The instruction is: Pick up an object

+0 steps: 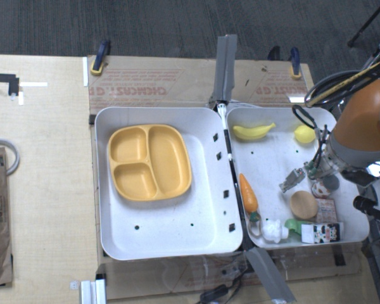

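- The left bin (114,233) holds a yellow divided plate (150,161).
- The right bin (272,163) holds a banana (253,131), carrot (247,194), lemon (304,134) and brown egg-shaped thing (303,204).
- My tool (294,178) hangs low above the brown thing; I cannot tell how far open it is.
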You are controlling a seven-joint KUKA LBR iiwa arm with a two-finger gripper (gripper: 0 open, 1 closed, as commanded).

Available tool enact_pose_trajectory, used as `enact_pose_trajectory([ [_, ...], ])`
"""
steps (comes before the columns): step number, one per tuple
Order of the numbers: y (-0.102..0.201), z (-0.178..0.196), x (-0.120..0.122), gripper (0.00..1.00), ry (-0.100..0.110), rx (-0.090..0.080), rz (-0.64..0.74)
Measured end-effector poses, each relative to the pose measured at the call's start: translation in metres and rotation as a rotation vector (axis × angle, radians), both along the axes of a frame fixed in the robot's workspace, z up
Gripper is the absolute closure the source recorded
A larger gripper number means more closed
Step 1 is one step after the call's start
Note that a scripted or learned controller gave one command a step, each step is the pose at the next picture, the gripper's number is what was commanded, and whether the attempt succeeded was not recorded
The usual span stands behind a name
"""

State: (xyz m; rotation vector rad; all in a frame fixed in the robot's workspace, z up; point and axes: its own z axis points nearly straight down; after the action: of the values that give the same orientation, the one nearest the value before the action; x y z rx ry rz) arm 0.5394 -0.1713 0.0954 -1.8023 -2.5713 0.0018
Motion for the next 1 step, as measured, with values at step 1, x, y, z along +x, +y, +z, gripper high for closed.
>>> enact_pose_trajectory([
  [1, 0.0036, 0.0628, 0.0443, 0.0, -0.001, -0.003, -0.398],
])
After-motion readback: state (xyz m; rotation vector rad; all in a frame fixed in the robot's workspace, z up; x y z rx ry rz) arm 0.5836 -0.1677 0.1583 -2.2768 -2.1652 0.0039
